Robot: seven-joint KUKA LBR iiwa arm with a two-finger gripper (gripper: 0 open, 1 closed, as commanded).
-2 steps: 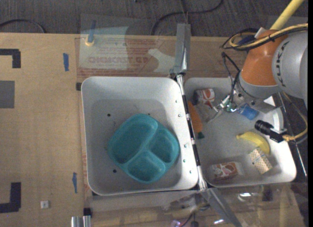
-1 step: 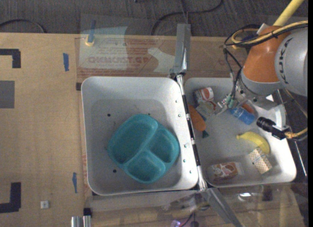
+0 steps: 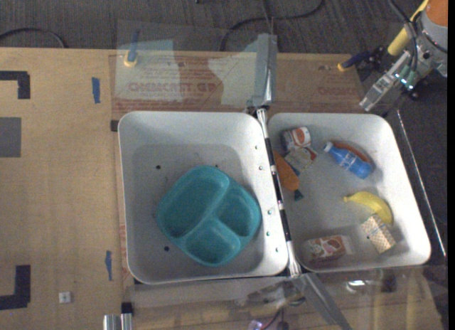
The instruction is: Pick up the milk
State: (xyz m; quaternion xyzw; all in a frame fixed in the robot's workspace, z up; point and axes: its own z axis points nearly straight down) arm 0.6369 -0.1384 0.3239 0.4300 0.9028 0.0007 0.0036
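Observation:
In the right bin, a small carton with brown-red and white sides, which I take for the milk, lies on its side near the front wall. My gripper hangs beyond the bin's far right corner, over the bench and well away from the carton. It points down and to the left. Nothing shows in its grasp.
The right bin also holds a red-and-white can, a small grey box, a carrot, a blue bottle, a banana and a cracker-like block. A teal divided plate lies in the left bin.

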